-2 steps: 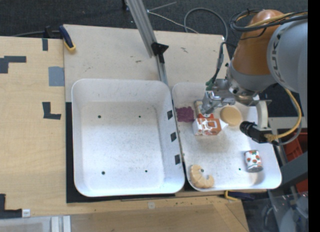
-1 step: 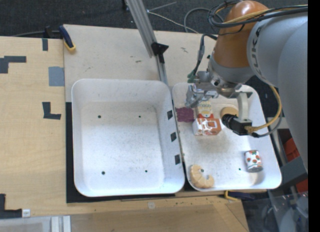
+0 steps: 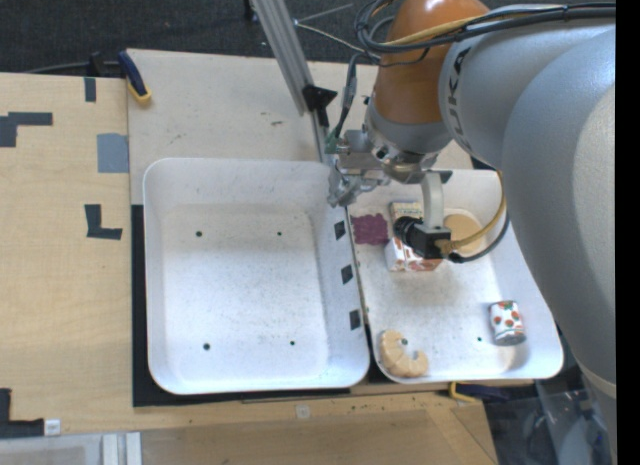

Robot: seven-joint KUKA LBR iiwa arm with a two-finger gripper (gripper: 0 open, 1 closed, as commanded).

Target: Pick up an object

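My gripper (image 3: 345,188) hangs over the far left corner of the right bin (image 3: 450,338), close to the wall between the two bins. A dark purple block (image 3: 370,228) lies just right of it and slightly nearer the front. A red and white packet (image 3: 410,258) sits partly under the wrist hardware. A tan croissant-shaped piece (image 3: 402,355) lies at the right bin's front left. A small red and white can (image 3: 507,321) stands near its front right. A tan round thing (image 3: 465,228) shows behind the arm.
The left bin (image 3: 240,268) sits beside the right one, with a shared raised rim between them. A slanted metal bar (image 3: 285,43) comes down to the gripper from the far edge. A blue and yellow clamp (image 3: 135,78) sits at the far left of the bench.
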